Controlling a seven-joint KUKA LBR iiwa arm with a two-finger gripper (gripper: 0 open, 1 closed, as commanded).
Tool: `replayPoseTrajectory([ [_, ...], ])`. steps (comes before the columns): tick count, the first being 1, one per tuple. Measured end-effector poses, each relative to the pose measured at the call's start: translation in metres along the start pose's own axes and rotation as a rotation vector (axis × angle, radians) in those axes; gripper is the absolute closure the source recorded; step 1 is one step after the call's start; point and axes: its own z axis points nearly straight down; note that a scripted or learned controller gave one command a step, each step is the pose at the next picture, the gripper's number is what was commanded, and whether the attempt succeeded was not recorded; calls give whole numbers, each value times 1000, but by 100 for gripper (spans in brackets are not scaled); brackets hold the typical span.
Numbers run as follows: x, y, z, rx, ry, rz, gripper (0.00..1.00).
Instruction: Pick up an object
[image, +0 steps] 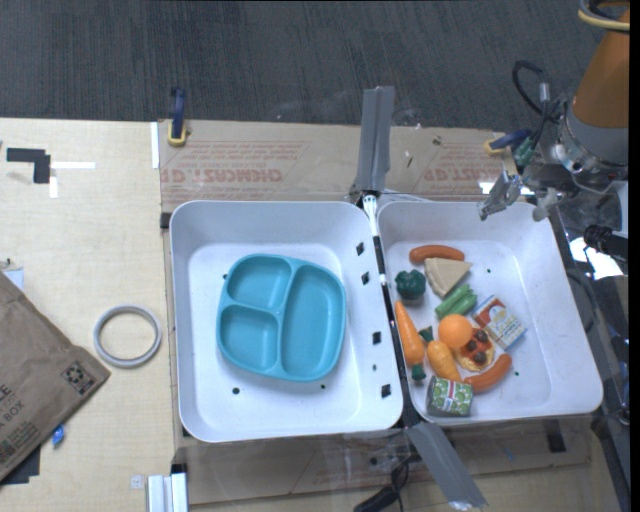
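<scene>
Hanging over the top right corner of the right bin (560, 300), the gripper (520, 193) sits up by the back rim with nothing between its fingers, and they look spread apart (it's small and a bit cluttered with cables up there, so take that loosely). The arm (605, 70) comes in from the upper right with its orange band showing.

All the pickable stuff is piled in the right bin, well apart from the gripper: a sausage (437, 253) near the back, a wedge of sandwich (446, 273) just below it, a dark green broccoli (410, 284) to its left, a green pepper-ish piece (457, 302), a carrot (408, 335) lying along the left wall, an orange (455, 330) in the middle, a small printed packet (500, 323) to the right of it, another sausage (487, 373) toward the front, and a green carton (450, 397) at the front.

Left bin (200, 300) holds a blue divided plate (282, 318). Out on the counter (70, 250) to the left there's a tape ring (127, 335) and a brown cardboard box (35, 375).
</scene>
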Motion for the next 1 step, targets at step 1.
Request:
replayPoseTrajectory([
  [1, 5, -38, 123, -1, 0, 0, 0],
])
